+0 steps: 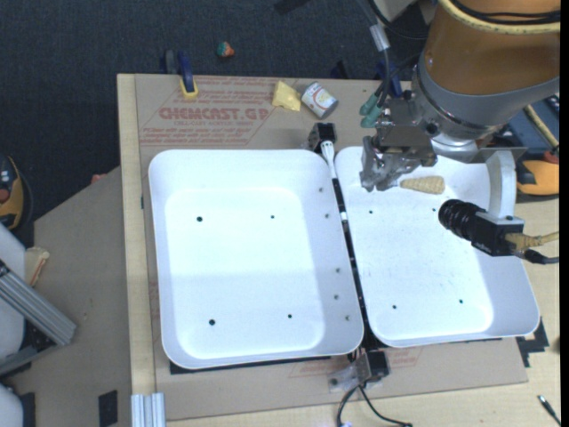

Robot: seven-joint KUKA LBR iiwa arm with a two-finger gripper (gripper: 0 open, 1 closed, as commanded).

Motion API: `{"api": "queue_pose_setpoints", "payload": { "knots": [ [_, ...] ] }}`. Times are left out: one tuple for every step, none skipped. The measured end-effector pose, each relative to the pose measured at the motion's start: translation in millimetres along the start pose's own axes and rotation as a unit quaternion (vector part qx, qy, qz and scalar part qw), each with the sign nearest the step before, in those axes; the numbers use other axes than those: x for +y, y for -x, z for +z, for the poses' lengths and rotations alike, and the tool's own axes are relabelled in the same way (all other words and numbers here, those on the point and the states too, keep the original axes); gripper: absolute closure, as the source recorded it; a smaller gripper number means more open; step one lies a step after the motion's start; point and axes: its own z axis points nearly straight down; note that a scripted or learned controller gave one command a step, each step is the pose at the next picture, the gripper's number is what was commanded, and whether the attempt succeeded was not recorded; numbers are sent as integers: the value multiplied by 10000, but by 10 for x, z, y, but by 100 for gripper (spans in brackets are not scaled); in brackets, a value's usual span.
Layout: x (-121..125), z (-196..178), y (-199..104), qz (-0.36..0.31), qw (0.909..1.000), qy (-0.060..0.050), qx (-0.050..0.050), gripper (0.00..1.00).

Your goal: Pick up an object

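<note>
two shallow white bins sit side by side on the surface point(222, 118), a left bin point(249, 274) and a right bin point(427, 283), their inner rims touching along a dark seam; one small tan ridged piece point(424, 184) lies in the right bin, near its far rim, on its side; the one gripper point(380, 174) hangs over the far left corner of that same bin, just beside the tan piece, which lies toward the view's right of it; nothing is seen held in it, and whether the gripper is released or clenched cannot be told from this slant; the grey and orange arm point(498, 52) looms over the bin's far right part; beyond the bins on the surface lie one yellow scrap point(286, 96), one small pale box point(318, 100) and one blue and yellow clamp point(187, 78); one black clip point(322, 136) sits at the far end of the seam; one small orange and green thing point(226, 50) lies on the dark floor beyond.
</note>
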Motion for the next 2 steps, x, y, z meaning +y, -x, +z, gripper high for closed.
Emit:
{"api": "queue_pose_setpoints", "payload": {
  "knots": [
    [-276,-1374,-235,-27,9999,137,33,100],
    [233,327,-542,-7,10000,3,-1,100]
  ]
}}
